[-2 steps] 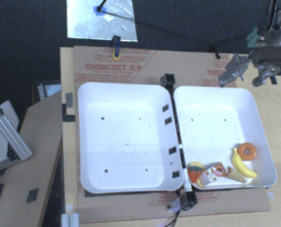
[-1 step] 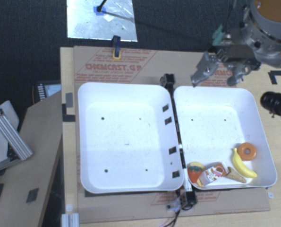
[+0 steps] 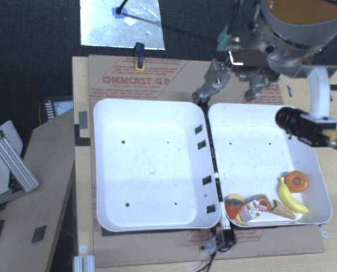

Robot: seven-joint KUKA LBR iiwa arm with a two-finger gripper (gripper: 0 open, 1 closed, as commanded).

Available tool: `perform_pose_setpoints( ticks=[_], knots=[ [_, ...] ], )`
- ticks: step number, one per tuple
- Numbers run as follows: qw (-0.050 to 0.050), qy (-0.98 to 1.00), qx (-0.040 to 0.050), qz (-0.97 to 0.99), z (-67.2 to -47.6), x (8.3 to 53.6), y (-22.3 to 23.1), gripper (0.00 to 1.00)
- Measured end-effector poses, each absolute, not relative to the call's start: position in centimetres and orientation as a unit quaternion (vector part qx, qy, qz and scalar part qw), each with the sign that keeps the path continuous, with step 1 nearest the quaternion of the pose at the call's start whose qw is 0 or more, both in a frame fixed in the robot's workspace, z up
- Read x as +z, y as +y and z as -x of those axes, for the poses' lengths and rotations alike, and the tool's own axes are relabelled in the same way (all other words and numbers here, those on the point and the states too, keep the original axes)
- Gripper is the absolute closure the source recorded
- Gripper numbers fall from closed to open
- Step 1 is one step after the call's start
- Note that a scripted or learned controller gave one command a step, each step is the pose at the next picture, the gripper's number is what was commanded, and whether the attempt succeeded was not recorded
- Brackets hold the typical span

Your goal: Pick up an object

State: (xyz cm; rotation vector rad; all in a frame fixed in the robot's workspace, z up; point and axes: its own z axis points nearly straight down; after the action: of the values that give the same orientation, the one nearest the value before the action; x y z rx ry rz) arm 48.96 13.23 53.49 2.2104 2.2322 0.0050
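Two-finger gripper (image 3: 229, 93): grey metal, jointed, matte; fingers spread well apart, one (image 3: 210, 88) angled down toward the seam between the bins, the other (image 3: 257, 87) over the rear rim of the right bin; nothing between them. Raised at the back edge of the bins, well apart from the objects. Above it, wrist housing: rounded grey shell with a broad orange band (image 3: 304, 4), smooth and faintly glossy, entering from the upper right. Right bin (image 3: 259, 152): shallow white plastic tray, rounded corners, low walls, smooth floor with a few small dark dots. Objects gathered in its near right corner: banana (image 3: 290, 197), yellow, curved, smooth-skinned, lying along the right wall; orange ring-shaped piece (image 3: 296, 181), round with a darker centre, touching the upper end of the banana; small tan wedge-shaped piece (image 3: 282, 209), just beside the banana's lower end; white-and-red packet (image 3: 255, 207), flat and printed, tilted, left of the wedge; rounded orange-red item (image 3: 234, 205), touching the packet, against the bin's left wall. Black cylindrical device (image 3: 295, 123) on a white bracket, over the right bin's far right rim. Left bin (image 3: 148, 163): same white tray form, touching the right bin along a row of dark clips. Beneath both: brown cardboard sheet (image 3: 134, 79), flat, printed in red lettering. Beyond it, a crinkled silvery foil square (image 3: 122, 16).
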Motion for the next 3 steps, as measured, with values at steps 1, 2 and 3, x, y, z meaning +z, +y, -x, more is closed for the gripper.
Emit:
perform_pose_setpoints(
  ticks=[1,2,3],
  knots=[
    [0.000,0.711,0.0016,-0.703,-48.6,53.5,19.8,0.00],
    [0.000,0.710,0.0015,-0.704,-48.6,53.5,23.7,0.00],
    [0.001,0.707,0.0012,-0.707,-53.8,53.4,23.4,0.00]
  ],
)
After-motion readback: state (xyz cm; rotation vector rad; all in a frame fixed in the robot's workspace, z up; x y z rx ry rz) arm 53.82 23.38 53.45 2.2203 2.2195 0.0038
